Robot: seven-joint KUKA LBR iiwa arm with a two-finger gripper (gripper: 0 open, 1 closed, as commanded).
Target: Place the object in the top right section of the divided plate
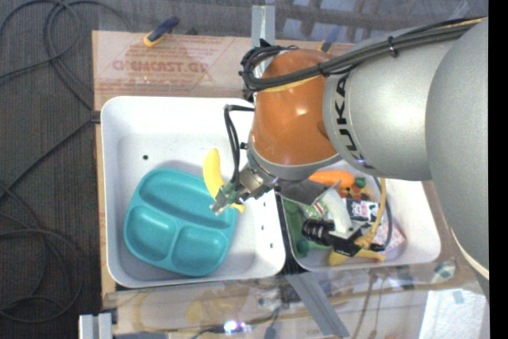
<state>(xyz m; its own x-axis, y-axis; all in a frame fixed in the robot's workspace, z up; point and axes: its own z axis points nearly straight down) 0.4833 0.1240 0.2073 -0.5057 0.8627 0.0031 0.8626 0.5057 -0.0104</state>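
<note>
A teal divided plate (178, 222) lies in the left white bin (139, 119), toward its front. A yellow banana (211, 169) stands curved at the plate's top right edge, its lower end over that corner of the plate. My gripper (226, 201) hangs under the orange wrist, right at the banana's lower end and above the plate's top right section. The wrist hides much of the gap between the bins. Whether the banana is held cannot be made out.
The right bin (417, 246) holds several things: an orange carrot (334, 177), a white packet (352, 210), a green item (296, 212) and a yellow piece (357, 254). The arm covers the bin's back half. A cardboard sheet (159, 67) lies behind the left bin.
</note>
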